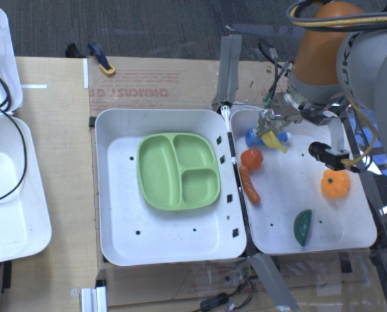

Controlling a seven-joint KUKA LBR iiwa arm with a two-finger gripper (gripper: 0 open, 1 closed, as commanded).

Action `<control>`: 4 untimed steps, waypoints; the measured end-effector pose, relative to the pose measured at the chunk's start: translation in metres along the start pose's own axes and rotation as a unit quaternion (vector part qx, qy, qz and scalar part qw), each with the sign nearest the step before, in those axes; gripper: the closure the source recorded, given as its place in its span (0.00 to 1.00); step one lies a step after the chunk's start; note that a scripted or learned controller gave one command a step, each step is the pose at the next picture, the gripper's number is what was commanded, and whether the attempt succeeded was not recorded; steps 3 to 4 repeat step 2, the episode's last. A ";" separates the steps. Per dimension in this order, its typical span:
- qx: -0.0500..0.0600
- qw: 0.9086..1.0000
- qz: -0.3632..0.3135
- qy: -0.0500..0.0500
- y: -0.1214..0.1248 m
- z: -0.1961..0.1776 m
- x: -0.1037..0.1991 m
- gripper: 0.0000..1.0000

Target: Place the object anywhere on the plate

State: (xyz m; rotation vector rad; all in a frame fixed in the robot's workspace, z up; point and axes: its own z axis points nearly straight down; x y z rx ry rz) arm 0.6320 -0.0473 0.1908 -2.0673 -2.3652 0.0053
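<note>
Gripper (269, 123): you see it low in the right bin's (349, 239) far-left corner; whether it grips anything, you cannot tell
Blue-and-yellow object (266, 139): touching the gripper tip; just above the tomato (252, 159) and sausage (249, 184)
Plate (178, 171): green, three compartments, in the left bin (115, 226)
Orange fruit (335, 184): well right; green piece (302, 227) below

The big grey robot arm with the orange band (333, 34) comes in from the right side and bends down at its wrist. Its small two-finger metal tool (268, 127) hangs low and points down and to the left. Thin cables loop around the arm.
</note>
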 end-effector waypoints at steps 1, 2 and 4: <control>0.000 0.993 -0.116 0.001 -0.033 0.000 0.086 1.00; -0.001 0.993 -0.116 0.001 -0.033 -0.001 0.086 0.00; -0.001 0.993 -0.116 0.001 -0.033 -0.001 0.086 0.00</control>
